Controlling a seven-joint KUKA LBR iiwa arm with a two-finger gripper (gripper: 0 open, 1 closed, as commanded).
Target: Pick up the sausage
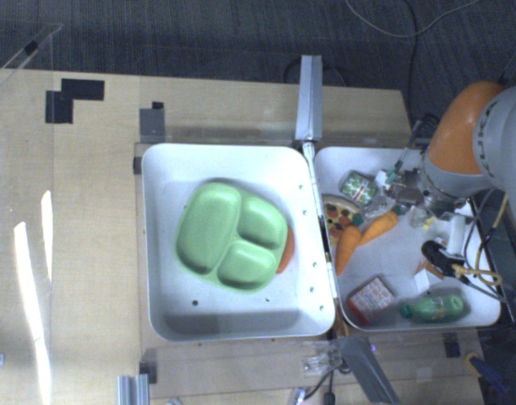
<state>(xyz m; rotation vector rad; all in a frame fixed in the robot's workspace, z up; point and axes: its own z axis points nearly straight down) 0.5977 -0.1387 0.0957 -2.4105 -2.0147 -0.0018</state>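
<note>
The gripper hangs low just past the carrot tip, likely poised to grasp. I cannot tell its opening, nor find the sausage near the carrot.

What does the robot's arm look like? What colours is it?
The arm is thick, round and grey, with a bright orange band above the wrist. At its end sits the tool, a small part of dark and silvery metal.
</note>
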